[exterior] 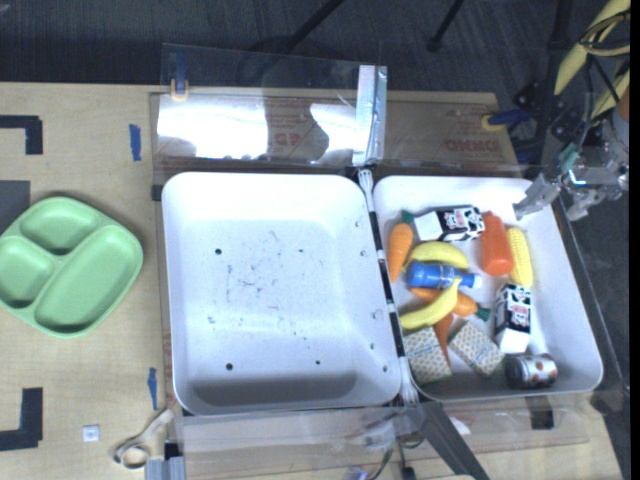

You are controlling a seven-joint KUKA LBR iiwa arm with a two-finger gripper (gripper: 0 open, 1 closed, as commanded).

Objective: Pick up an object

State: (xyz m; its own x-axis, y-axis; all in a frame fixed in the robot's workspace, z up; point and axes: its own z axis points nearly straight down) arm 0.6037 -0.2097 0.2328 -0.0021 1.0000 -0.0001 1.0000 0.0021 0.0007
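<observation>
Clutter is the whole problem, so I take the right bin point(585, 338) as my landmark and read across. Far to its left a green divided plate point(68, 265) sits on the bench; just left of it lies the left bin point(270, 268). Inside the right bin the toys crowd the left half: an orange carrot point(399, 249), two bananas point(432, 280), a milk carton point(458, 222), corn point(518, 253), a can point(531, 369) near its front corner. The gripper point(580, 183) hangs above the bin's far right corner, and I cannot tell how it is set. I judge the can best: it stands apart, so I would descend squarely over it.
</observation>
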